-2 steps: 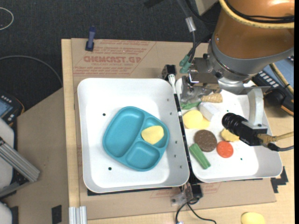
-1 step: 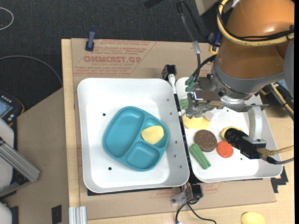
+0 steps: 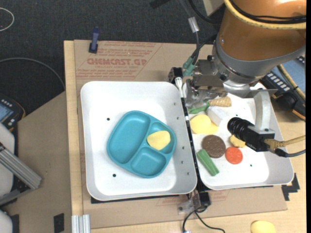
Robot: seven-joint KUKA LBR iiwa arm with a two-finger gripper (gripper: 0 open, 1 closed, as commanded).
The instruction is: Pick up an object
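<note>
My gripper (image 3: 198, 100) hangs low over the far left corner of the right bin (image 3: 272, 176), close to the wall shared with the left bin. Just under it lies a small green piece (image 3: 197, 110). Nearby in that bin lie a yellow round piece (image 3: 202, 124), a white block (image 3: 219, 114), a tan piece (image 3: 221, 101), a brown disc (image 3: 213, 145), a red round piece (image 3: 234, 155) and a green stick (image 3: 207, 162). The wrist hides the bin's far part.
The left bin (image 3: 97, 130) holds a blue divided plate (image 3: 129, 142) with a pale yellow piece (image 3: 158, 139) in its right compartment. A small yellow bit (image 3: 236, 141) lies beside the brown disc. Cardboard (image 3: 116, 62) lies beyond the bins.
</note>
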